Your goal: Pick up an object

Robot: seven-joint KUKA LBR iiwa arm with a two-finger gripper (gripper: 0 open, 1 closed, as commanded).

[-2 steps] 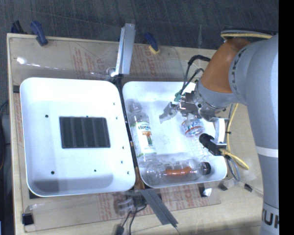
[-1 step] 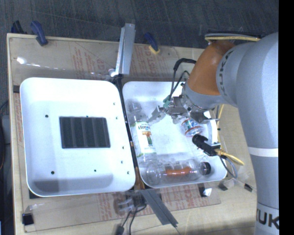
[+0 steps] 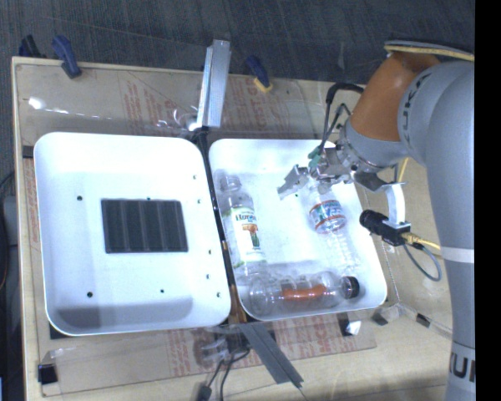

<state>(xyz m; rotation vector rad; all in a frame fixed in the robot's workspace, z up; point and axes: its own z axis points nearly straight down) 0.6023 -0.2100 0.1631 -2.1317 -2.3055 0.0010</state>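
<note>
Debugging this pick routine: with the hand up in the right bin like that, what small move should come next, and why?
Probably a short descent toward the bottle with the blue and red label. The hand sits just above and left of its cap end, over the right bin, and nothing shows between its fingers. Two other bottles, one along the left wall and one along the near wall, lie farther off.

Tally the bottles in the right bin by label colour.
Green/white label: 1
Blue/red label: 1
Orange/red label: 1
Total: 3 clear plastic bottles, all in the right bin.
</note>
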